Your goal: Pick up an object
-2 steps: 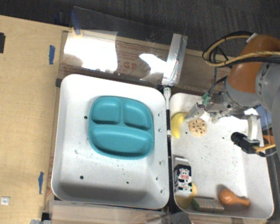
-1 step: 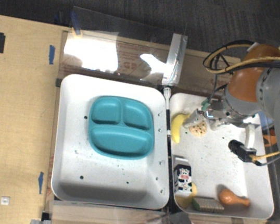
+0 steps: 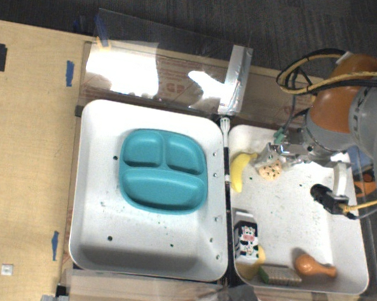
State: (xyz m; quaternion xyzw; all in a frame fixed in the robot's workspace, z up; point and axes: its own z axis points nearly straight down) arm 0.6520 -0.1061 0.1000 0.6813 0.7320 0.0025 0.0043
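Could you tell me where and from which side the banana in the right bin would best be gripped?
I would grip the banana across its middle, coming straight down from above. It lies lengthwise against the right bin's left wall, so the fingers should probably close across its narrow width, though room on the wall side looks tight. The gripper is close beside it.

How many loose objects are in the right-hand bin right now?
5: banana and spotted piece at far-left, carton, brush and orange piece near; the arm may hide more.
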